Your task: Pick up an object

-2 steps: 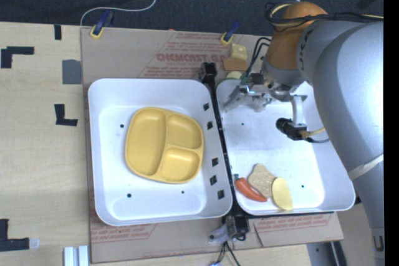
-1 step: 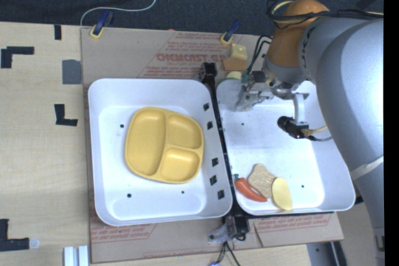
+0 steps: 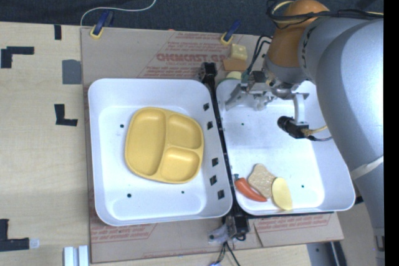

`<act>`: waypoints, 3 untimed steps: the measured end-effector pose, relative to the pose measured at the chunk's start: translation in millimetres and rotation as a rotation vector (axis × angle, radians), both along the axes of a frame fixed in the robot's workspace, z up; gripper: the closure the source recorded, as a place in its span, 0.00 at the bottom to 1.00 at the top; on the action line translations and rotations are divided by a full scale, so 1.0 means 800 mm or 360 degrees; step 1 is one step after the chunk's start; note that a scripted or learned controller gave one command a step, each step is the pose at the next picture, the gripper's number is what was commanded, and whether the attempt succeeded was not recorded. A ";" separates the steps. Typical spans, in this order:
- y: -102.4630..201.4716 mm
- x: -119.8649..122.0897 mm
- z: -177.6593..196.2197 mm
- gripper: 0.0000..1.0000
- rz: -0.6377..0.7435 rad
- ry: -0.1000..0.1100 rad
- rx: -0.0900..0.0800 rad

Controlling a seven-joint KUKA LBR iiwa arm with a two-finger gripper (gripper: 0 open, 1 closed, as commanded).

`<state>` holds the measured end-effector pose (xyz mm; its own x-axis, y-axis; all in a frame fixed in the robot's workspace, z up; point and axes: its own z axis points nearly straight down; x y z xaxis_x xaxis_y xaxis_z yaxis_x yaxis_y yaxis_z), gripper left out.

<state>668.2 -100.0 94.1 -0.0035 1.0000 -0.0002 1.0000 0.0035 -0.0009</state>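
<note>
Light wood worktop [image 3: 37, 152] with a cardboard sheet [image 3: 181, 53] under two white bins, dark carpet beyond. Left bin [image 3: 106, 196] holds a yellow divided plate [image 3: 164, 145]. Right bin [image 3: 312, 165] has toy food in its near part: an orange carrot [image 3: 249, 190], a tan bread slice [image 3: 262, 179], and a yellow piece [image 3: 282, 194], clustered and touching. Grey arm [image 3: 349, 84] reaches in from the right; gripper [image 3: 252, 93] sits low over the right bin's far left corner, well apart from the food. Fingers: cannot tell if apart or together.
</note>
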 end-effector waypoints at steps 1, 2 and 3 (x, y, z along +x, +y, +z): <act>-0.049 0.000 -0.013 0.00 -0.0007 -0.0001 -0.0002; 0.008 -0.032 -0.012 0.00 -0.0002 0.0002 0.0000; 0.002 0.000 -0.013 0.00 0.0000 0.0005 -0.0002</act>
<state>668.3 -98.3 84.0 -0.0037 1.0000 -0.0012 1.0000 0.0037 -0.0040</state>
